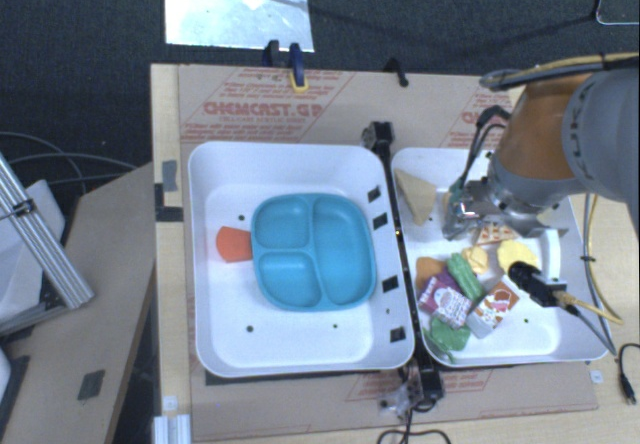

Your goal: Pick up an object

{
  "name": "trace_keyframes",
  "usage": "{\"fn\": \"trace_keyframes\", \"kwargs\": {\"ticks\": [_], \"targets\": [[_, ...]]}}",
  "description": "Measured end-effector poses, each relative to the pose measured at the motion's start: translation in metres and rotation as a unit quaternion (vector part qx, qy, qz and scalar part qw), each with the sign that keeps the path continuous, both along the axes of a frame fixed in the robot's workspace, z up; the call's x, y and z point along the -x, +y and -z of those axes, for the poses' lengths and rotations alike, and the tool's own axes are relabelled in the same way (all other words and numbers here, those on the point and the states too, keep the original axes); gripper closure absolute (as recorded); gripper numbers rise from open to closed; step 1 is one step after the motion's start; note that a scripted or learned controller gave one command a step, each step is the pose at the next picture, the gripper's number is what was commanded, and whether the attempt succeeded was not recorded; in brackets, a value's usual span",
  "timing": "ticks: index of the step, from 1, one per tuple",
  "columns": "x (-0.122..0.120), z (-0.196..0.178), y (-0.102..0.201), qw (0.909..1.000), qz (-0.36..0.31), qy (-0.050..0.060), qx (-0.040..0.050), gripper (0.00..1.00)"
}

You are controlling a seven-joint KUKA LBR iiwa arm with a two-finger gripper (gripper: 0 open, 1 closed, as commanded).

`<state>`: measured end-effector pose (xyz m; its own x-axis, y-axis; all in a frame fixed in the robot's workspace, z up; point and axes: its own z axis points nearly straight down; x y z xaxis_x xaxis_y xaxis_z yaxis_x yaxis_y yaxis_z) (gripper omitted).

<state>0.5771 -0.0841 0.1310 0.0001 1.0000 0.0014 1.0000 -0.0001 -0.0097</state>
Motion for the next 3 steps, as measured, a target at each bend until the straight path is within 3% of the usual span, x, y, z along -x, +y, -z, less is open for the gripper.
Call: {"fn": "trace_keyframes", "kwargs": {"ticks": [1, 2, 3], "targets": [[0.012, -0.056, 0.104, 1.0, -0.007, -0.007, -0.001, 1.0], [0.026, -0.053, 0.186, 1.0, -0.005, -0.005, -0.0006, 1.0], [0.074, -0.162, 0.199, 0.9999, -0.004, -0.009, -0.0016, 1.0]]}}
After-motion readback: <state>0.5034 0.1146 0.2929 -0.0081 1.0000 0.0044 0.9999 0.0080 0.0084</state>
